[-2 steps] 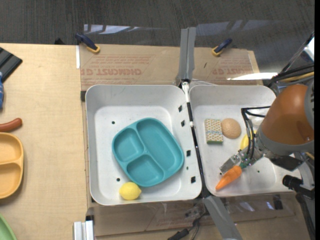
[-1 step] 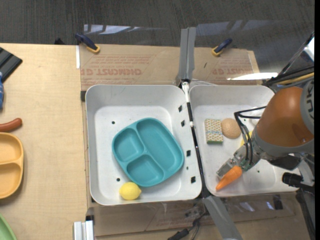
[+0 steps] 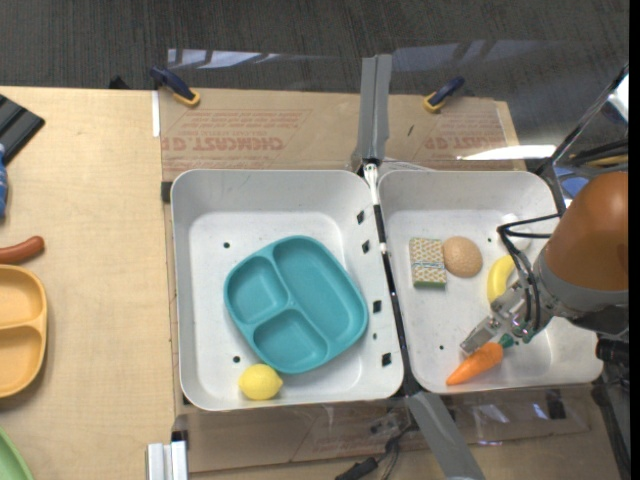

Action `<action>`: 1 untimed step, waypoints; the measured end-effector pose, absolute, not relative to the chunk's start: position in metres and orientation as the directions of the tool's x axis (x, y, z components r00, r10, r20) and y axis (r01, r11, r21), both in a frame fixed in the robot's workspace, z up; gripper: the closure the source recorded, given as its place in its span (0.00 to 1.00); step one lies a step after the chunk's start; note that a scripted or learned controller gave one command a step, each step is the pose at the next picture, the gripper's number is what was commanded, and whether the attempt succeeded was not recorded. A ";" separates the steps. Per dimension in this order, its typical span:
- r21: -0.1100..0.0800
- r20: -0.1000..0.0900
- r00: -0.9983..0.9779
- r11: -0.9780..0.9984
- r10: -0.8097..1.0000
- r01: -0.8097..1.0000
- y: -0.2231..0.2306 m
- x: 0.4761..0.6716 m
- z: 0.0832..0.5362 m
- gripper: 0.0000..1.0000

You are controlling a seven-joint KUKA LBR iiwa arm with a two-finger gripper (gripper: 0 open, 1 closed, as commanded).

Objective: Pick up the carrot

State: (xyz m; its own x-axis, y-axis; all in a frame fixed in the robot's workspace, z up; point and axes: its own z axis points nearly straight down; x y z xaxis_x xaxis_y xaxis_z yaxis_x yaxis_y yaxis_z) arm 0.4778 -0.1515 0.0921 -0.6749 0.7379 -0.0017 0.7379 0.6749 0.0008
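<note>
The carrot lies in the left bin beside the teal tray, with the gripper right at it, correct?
Not quite: the camera view shows the carrot in the right bin, away from the teal tray. The gripper is indeed right at it.

Orange carrot (image 3: pixel 474 364), green stem end, lying tilted near front edge of right bin (image 3: pixel 530 373).

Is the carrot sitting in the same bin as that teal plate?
No, the carrot lies in the right-hand bin, while the teal plate sits in the left-hand bin.
</note>
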 end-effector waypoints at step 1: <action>0.001 -0.002 -0.552 0.552 0.834 0.834 -0.197 0.478 0.128 0.00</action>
